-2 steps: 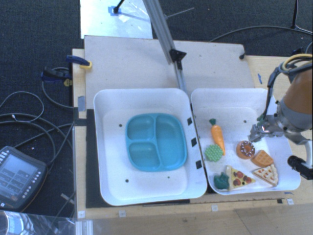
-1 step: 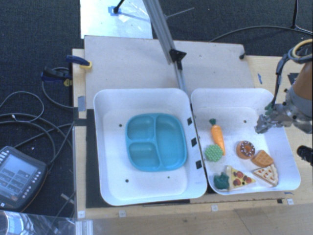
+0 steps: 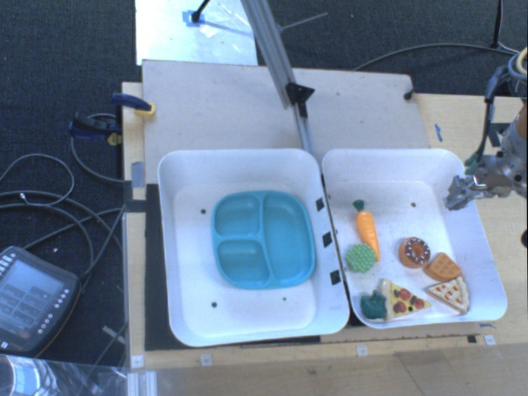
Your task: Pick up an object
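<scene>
We log the toy foods in the right bin (image 3: 388, 167): carrot (image 3: 367, 231), green round piece (image 3: 360, 257), donut (image 3: 414, 252), waffle (image 3: 443, 267), two pizza slices (image 3: 402, 298), all lying loose, below and left of the gripper (image 3: 459, 192); nothing sits in the gripper. We cannot tell the gripper's state; it hangs over the bin's right rim; the blue divided plate (image 3: 264, 239) rests in the left bin (image 3: 186, 221), farther left.

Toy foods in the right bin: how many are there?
6: carrot, green round piece, donut, waffle, pizza slice, triangular slice. Some may overlap.
</scene>
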`<state>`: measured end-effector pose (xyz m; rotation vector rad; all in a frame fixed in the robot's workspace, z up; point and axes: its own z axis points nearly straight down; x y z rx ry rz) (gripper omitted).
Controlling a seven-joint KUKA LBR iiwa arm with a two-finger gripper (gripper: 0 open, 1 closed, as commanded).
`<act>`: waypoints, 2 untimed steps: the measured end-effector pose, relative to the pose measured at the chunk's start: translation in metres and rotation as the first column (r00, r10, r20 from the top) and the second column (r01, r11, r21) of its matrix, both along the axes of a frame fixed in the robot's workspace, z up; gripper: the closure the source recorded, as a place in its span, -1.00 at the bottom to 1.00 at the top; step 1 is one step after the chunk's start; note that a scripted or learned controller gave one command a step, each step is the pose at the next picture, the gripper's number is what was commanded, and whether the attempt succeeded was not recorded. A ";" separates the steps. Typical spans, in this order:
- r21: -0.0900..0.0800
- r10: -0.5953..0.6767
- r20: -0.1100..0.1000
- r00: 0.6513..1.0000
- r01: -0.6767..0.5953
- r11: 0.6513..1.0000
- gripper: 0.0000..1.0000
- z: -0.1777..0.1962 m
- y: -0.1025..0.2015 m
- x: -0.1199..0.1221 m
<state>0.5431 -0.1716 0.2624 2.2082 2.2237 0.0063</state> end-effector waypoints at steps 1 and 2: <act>0.003 0.005 -0.003 1.000 -0.005 1.000 1.00 0.005 0.048 0.028; 0.003 0.004 -0.005 1.000 -0.004 1.000 1.00 -0.010 0.093 0.049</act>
